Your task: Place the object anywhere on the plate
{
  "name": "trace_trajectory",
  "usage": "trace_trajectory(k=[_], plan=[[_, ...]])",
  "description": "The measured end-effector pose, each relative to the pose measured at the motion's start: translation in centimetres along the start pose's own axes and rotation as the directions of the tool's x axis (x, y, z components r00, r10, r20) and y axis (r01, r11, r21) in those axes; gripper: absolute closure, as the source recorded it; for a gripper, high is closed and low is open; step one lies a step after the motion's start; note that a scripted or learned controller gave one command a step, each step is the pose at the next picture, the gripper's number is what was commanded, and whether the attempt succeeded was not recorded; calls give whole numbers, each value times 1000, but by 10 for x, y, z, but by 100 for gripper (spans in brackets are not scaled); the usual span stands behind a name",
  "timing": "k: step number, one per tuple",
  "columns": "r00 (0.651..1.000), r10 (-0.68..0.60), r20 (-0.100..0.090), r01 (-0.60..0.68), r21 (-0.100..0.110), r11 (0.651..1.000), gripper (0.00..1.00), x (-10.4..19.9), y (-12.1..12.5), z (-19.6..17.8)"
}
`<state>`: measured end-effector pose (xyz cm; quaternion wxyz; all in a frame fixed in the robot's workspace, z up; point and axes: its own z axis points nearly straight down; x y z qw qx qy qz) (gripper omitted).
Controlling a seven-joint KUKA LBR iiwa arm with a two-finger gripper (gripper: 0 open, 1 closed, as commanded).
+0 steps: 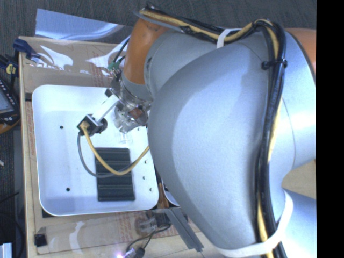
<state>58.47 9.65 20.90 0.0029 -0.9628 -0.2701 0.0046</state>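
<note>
A shallow white bin lies at the left of the camera view, and on its floor toward 5 o'clock rests a dark ribbed rectangular object, flat and apart from the bin walls. A yellow cable loops across the upper half of that dark object, and a grey cable curves beside it at 9 o'clock. Both lead up to a small black connector hanging over the bin's middle. The end effector hovers above the bin floor at about 12 o'clock from the dark object, clear of it and with nothing seen between its parts; whether it is wide or narrow cannot be told from this angle. Above it rises the orange band of the wrist. The arm, a large grey shell strung with black and yellow cabling, blocks the whole right half of the scene, hiding the neighbouring bin apart from a white sliver at the arm's lower edge. The table shows as a printed cardboard surface beyond the bin at 12 o'clock.
</note>
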Motion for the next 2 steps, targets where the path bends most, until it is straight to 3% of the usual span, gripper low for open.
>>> trace_trajectory(k=[1, 2], plan=[[974, -227, -1, 227, -3, 974, 100, 45, 22, 84], [956, 294, -9, -294, -6, 956, 100, 37, 54, 14]])
